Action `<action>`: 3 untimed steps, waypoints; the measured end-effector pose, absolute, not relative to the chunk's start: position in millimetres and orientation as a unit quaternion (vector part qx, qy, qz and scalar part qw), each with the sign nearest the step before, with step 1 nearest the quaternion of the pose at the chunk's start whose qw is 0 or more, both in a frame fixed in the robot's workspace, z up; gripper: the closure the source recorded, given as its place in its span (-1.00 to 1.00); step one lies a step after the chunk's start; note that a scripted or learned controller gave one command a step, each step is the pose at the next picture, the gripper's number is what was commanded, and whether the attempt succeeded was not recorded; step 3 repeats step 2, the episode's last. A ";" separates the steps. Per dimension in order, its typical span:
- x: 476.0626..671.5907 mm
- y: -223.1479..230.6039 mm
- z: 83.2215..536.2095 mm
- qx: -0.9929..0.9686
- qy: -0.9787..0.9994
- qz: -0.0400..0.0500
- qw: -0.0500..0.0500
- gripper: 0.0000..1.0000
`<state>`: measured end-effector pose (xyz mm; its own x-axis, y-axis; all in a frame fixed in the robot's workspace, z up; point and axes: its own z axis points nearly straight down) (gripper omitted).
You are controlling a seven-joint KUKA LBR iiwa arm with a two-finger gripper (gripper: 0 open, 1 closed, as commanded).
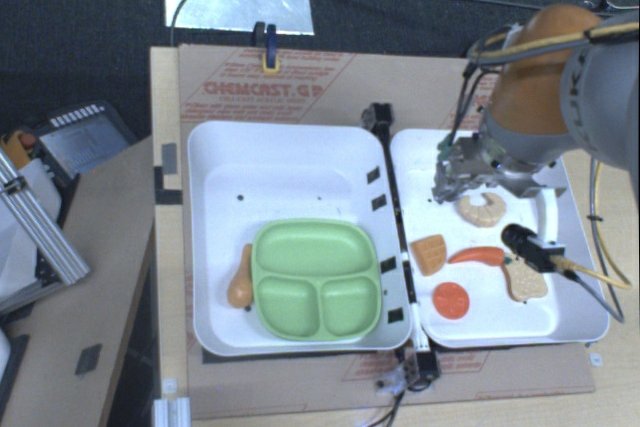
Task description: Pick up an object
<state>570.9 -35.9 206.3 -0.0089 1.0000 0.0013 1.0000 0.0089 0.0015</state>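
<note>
In the right bin (420,150) lie several toy foods. A beige ring-shaped piece (483,209) sits near the middle, with an orange wedge (429,253) and a red-orange pepper (477,256) in front of it. A red disc (451,300) lies nearest the front, and a tan bread-like piece (527,283) is at the front right. My gripper (453,183) hangs low over the back of this bin, just left of and behind the beige ring. Nothing shows between its tips.
The left bin (215,175) holds a green divided plate (312,277) and a tan drumstick-shaped toy (241,281) beside its left edge. A black divider (390,195) runs between the bins. The grey arm (560,85) covers the right bin's back right corner.
</note>
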 end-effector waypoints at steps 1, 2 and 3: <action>572.7 17.2 200.9 0.704 0.711 0.001 0.000 1.00; 584.5 75.1 201.5 0.703 0.711 0.002 0.000 1.00; 584.5 75.1 201.5 0.703 0.711 0.002 0.000 1.00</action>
